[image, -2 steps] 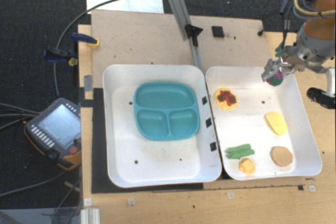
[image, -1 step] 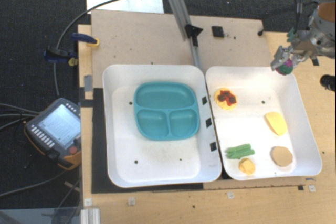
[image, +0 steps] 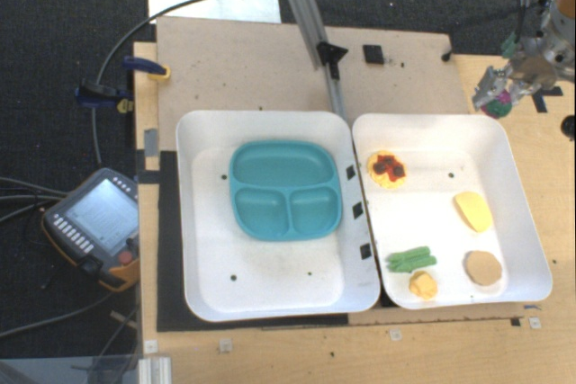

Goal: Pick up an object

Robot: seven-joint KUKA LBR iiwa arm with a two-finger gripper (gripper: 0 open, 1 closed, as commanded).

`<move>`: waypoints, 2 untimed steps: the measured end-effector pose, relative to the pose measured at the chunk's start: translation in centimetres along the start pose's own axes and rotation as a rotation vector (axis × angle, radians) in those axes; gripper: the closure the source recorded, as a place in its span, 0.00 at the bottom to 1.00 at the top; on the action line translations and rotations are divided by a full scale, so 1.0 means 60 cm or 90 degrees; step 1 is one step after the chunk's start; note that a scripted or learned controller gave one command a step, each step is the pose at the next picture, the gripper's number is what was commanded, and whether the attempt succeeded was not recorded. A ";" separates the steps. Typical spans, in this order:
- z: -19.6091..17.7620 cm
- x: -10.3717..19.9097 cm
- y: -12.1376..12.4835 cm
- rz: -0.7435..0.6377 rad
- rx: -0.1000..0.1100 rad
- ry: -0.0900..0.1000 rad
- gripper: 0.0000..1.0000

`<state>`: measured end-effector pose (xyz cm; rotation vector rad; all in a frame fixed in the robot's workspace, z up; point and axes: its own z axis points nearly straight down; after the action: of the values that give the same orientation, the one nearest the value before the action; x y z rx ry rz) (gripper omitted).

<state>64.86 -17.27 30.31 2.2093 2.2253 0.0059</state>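
Observation:
My gripper (image: 500, 100) hangs above the bench just past the far right corner of the right bin (image: 517, 166). A small purple and green object (image: 498, 108) shows between its grey fingers. Inside the right bin lie a round yellow piece with red topping (image: 388, 168), a yellow wedge (image: 473, 211), a green bean-like piece (image: 411, 260), a small orange-yellow lump (image: 423, 284) and a tan round disc (image: 483, 267).
The left bin (image: 202, 220) holds a teal divided plate (image: 286, 191). A slanted metal pole (image: 301, 0) ends at the bins' far junction. A small black block (image: 373, 55) sits on the board, and a teach pendant (image: 94, 225) lies off the bench's left.

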 end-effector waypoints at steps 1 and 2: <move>-0.001 0.088 -0.017 -0.001 0.003 0.002 1.00; 0.003 0.164 -0.034 -0.001 0.003 0.001 1.00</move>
<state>62.75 -7.44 30.13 2.2116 2.2303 0.0022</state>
